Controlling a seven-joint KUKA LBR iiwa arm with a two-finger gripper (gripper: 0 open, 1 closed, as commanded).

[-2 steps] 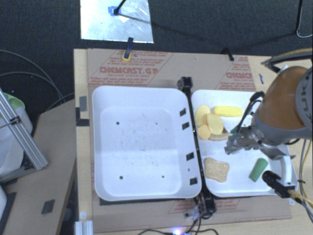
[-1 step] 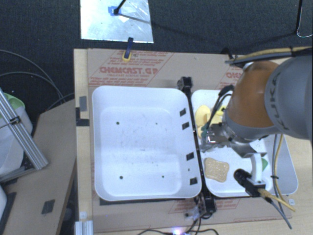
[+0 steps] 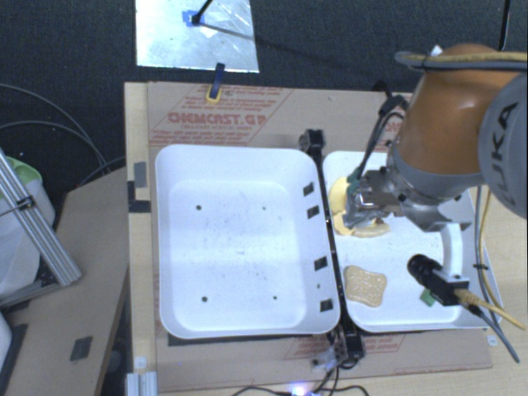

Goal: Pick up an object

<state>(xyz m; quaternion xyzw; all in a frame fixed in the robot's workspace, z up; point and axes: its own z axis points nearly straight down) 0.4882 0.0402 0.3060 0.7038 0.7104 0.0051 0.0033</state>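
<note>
**Single arm over the right-hand bin, three small items below**

The brown board [image 3: 223,118] is carrying both bins and is taking up most of the bench. Beyond its far edge, a shiny metal sheet [image 3: 165,31] is lying on the dark floor. The left bin [image 3: 169,221] is sitting on the board's left half, and the right bin [image 3: 412,313] is lying just beside it, the two joined along a dark central strip. The arm [image 3: 462,114] is reaching in from the right, its orange band and grey wrist covering the far part of the right bin. The gripper [image 3: 356,211] is hanging low over that bin's left side, close to the central strip; its spread cannot be told from this angle. A yellow rounded piece [image 3: 337,193] is showing just beside the gripper on its left, and a pale flat piece [image 3: 373,229] is lying just below it; contact with either cannot be judged. The toast-shaped piece [image 3: 365,285] is lying apart, nearer the bin's front edge.
</note>
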